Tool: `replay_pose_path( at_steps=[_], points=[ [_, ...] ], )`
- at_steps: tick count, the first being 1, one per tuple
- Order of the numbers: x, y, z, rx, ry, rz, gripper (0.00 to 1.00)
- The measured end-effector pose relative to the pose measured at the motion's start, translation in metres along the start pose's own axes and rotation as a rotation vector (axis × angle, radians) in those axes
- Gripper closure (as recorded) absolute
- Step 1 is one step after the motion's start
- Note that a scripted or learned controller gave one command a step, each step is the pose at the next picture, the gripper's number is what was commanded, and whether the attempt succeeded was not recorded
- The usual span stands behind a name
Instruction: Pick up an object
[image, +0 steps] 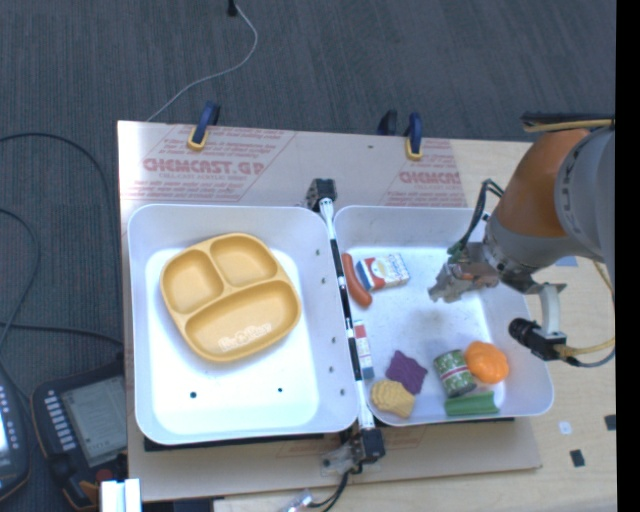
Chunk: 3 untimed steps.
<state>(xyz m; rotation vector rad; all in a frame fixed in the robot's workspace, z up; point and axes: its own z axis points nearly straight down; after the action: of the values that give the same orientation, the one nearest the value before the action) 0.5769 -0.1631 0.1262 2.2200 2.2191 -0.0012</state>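
At right of frame, the gripper (452, 287) is seen over the right bin (420, 325) — jaw state cannot be told. Toy food (447, 375) is clustered at its lower edge. Dark grey carpet (80, 70) surrounds the wooden bench (150, 165).

"CHEMCAST GP" printed red, mirrored, on bench board (200, 160).

Yellow divided plate (232, 297) in left white bin (160, 405), blue clamps (207, 119) behind.
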Motion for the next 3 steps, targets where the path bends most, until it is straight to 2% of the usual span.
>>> replay_pose_path(
  at_steps=[1,2,3],
  points=[
    [0.000,0.000,0.000,0.001,0.001,0.000,0.00],
    [0.013,-0.045,0.038,-0.005,0.000,-0.001,0.00],
    [0.037,-0.090,0.038,-0.012,-0.003,0.001,0.00]
  ],
)
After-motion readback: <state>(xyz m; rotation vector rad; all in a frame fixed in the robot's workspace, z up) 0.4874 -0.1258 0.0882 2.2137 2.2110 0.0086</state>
